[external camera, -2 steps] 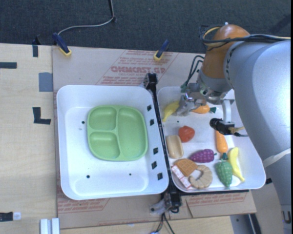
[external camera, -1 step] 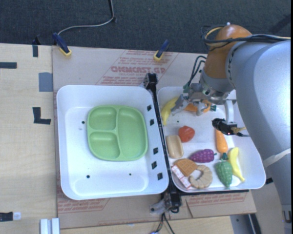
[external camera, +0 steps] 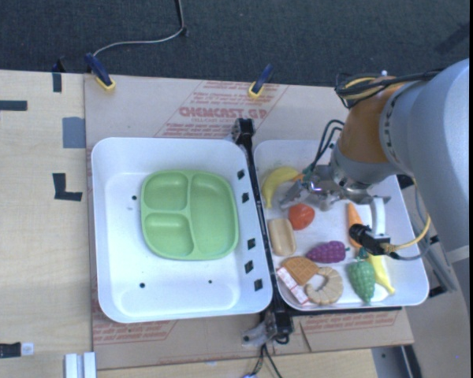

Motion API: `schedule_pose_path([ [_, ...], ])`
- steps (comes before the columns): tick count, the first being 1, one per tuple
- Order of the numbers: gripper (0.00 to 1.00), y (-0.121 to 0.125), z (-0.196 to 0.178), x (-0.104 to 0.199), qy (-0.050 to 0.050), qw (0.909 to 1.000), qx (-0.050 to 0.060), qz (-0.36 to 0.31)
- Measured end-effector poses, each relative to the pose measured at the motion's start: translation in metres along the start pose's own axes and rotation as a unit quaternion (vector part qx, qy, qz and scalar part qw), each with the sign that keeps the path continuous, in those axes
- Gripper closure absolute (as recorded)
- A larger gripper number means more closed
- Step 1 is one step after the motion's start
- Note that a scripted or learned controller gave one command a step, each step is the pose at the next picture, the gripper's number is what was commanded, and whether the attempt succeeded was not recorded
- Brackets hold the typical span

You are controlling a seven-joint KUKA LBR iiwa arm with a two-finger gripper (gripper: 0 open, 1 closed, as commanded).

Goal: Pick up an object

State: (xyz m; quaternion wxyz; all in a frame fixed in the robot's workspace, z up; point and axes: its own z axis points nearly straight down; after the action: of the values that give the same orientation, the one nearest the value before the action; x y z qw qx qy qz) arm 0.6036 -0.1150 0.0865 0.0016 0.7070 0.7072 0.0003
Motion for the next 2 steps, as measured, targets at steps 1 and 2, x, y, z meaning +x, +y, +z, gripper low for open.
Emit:
schedule_pose_path([
  [1, 0.0, -0.0369, -0.0004, 0.0186, -0.001, 1.0, -0.002, 0.0],
  [2, 1.0, -0.0367, -0.0104, 0.0185, 0.0, 1.0, -0.001, 0.0],
])
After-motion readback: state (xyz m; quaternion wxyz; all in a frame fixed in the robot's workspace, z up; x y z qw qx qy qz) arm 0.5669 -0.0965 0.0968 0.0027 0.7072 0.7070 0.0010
